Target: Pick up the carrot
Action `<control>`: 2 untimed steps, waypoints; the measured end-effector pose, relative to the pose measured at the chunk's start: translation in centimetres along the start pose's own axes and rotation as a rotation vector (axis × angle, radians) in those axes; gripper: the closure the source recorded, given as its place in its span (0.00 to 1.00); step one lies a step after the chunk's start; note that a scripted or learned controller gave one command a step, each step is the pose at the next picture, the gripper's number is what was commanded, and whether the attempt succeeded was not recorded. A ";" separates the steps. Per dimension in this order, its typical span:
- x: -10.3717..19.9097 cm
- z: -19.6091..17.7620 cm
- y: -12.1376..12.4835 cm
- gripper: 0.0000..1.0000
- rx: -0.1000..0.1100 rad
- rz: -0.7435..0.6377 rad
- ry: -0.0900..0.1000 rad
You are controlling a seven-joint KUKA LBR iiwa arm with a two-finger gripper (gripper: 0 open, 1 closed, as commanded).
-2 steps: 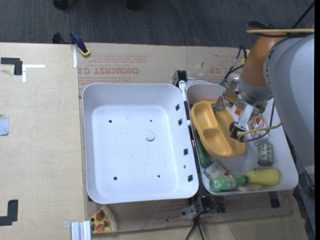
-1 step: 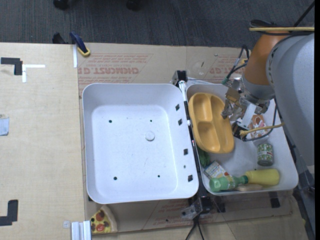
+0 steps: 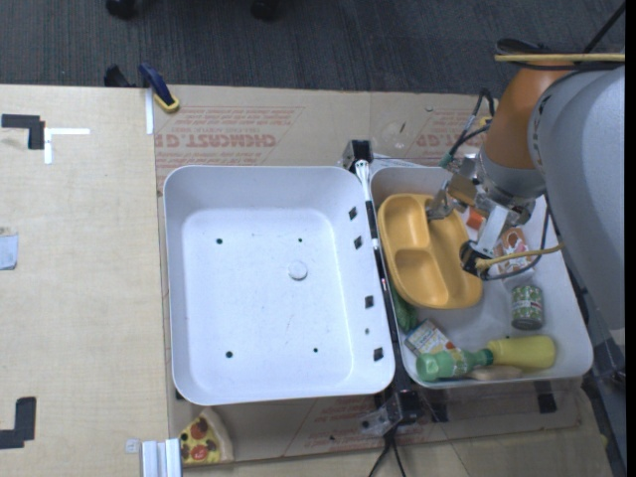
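Cardboard covers the bench [image 3: 229, 132] under two white bins. What looks like the carrot [image 3: 484, 220] is an orange sliver tight against the gripper [image 3: 459, 229], low in the right bin [image 3: 407, 182]; whether it is gripped, or the gripper open or closed, cannot be told (the wrist hides much). A yellow divided tray [image 3: 422, 256] lies directly under and left of the gripper. An orange-and-white packet [image 3: 509, 248] sits just right of it. Nearer the camera are a can [image 3: 527, 306], a yellow bottle [image 3: 522, 351] and a green bottle [image 3: 447, 364]. The left bin [image 3: 258, 266] lies well left.
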State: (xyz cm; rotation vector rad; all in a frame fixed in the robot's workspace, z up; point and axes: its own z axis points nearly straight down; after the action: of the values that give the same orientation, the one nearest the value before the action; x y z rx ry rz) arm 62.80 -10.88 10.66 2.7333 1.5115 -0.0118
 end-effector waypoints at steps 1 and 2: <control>-0.1 -0.9 0.1 1.00 -0.002 -0.001 -0.001; -0.6 -0.9 0.3 0.00 -0.003 0.002 -0.009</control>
State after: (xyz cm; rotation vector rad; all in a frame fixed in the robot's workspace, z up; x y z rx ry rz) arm 62.70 -11.50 11.61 2.7283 1.5054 -0.0221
